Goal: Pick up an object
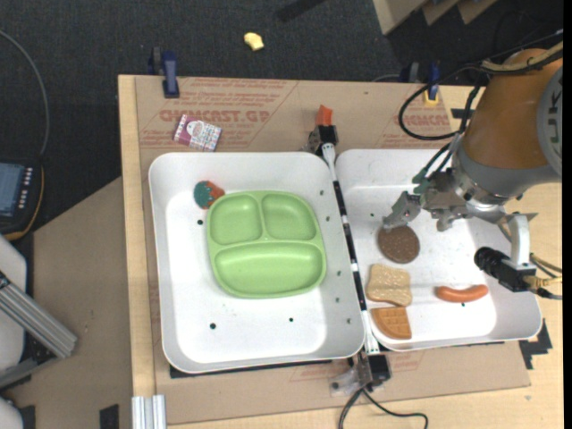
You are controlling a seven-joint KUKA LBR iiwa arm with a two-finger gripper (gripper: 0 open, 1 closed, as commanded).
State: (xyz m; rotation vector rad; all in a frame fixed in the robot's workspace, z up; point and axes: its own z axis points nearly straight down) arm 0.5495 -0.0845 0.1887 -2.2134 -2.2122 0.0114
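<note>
Camera view, slanting down on both bins. Gripper (422, 216) low over the right bin (375, 181), fingers spread apart with nothing between them; one finger (399, 211) angled down toward the brown round patty (399, 244), just above its upper edge, contact not clear from here.

Likeliest target: that patty, lying flat on the bin floor toward the bin's left side. Just below it a toast slice (390, 284), near but seemingly apart, then a waffle piece (391, 322) at the front wall, touching or overlapping the toast. Off to the right, a red sausage (462, 293), well apart from the patty. In the left bin (179, 311), a green divided plate (265, 244) and a small red-and-green toy (209, 193) beside its upper left corner; far from the arm, so poor candidates.

To do the step well:
- Shift left and toward the front until centred over the patty, not over its top rim.
- Keep the opening wider than the disc before descending.
- Straddle it along a line that leaves the lower finger clear of the toast.
- Go right down to the floor; a thin flat disc, probably easy to skate over or tip on edge.
- Close gently, lift straight, check for something held.

Fallback if the patty slips: sausage, narrower and standing free.
</note>
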